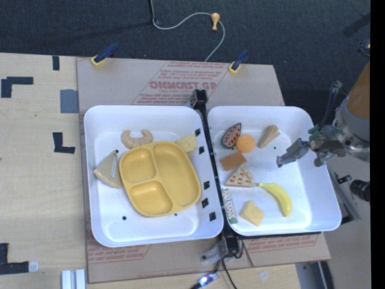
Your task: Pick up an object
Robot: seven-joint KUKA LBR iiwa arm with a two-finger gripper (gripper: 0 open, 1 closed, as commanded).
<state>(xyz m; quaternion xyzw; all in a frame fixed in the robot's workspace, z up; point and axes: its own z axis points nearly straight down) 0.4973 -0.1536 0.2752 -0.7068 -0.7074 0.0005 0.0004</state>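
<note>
I count two white bins: the left bin (96, 161) has one yellow divided tray (159, 178) and three pieces around it; the right bin (313, 203) has seven, including one banana (278, 196) and one orange (245, 143).

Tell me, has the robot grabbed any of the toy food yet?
Not yet. The gripper hangs over the right bin with nothing between its fingers. The banana, orange and cheese wedge all lie in the bin, untouched. It must go down, close on one and lift.
</note>
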